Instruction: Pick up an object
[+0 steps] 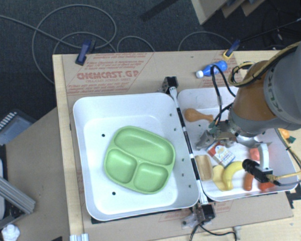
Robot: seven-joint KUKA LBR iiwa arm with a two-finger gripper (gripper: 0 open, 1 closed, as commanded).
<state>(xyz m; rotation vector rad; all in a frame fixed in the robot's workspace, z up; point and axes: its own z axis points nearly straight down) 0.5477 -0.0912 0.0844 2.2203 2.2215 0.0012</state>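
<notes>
Arm: you see the grey arm [270, 93] reaching in from the right over the right-hand bin [245, 194], its orange band above the wrist, the wrist bent down towards that bin's left half.
Gripper: the gripper [210, 138] sits low near the bin's left wall; you cannot tell whether it is apart or together, and nothing shows clamped in it.
Right bin, near end: a banana [228, 175] lies beside a tan block [204, 166], with a red-orange piece [248, 182] on the banana's right.
Right bin, middle: a small white packet [221, 152] with red print lies just beside the gripper, on its near side.
Right bin, far end: a brown wooden piece [196, 114] lies close to the left wall.
Left bin: the left-hand bin [91, 146] holds one green divided plate [139, 159], three compartments up.
Bench beyond: a blue-and-white bottle [211, 69] lies on the board past the right bin.
</notes>
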